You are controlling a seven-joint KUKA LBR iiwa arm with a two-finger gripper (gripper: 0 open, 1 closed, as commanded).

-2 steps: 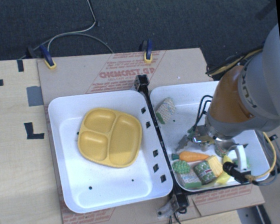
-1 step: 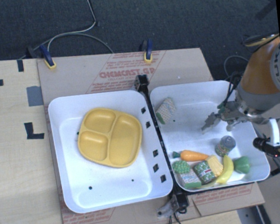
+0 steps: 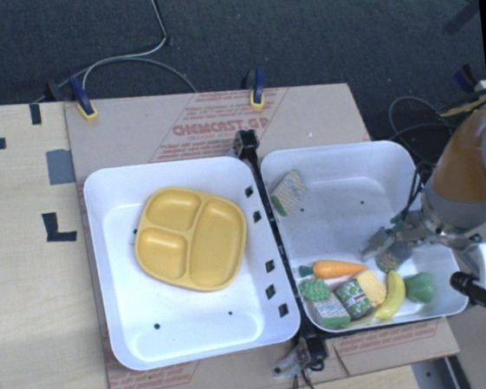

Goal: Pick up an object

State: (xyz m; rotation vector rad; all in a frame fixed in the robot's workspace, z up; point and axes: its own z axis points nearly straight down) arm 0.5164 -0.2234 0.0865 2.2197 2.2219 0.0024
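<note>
Gripper (image 3: pixel 387 247) is hanging low in the right bin (image 3: pixel 343 156), fingers spread apart with nothing between them. The carrot (image 3: pixel 337 267) is lying just off the fingertips toward the divider, long axis running across the bin; banana (image 3: pixel 392 294) sitting nearer the front edge.

Right bin (image 3: pixel 335 157): far half open; toys (image 3: pixel 354 288) crowd near wall. Left bin (image 3: pixel 110 248): yellow plate (image 3: pixel 191 237) occupies centre.

You see smooth, glossy white plastic bins (image 3: pixel 113 274), a matt yellow plastic plate (image 3: pixel 191 237), brown printed cardboard (image 3: pixel 303 113) beneath, and dark carpet (image 3: pixel 310 16).
</note>
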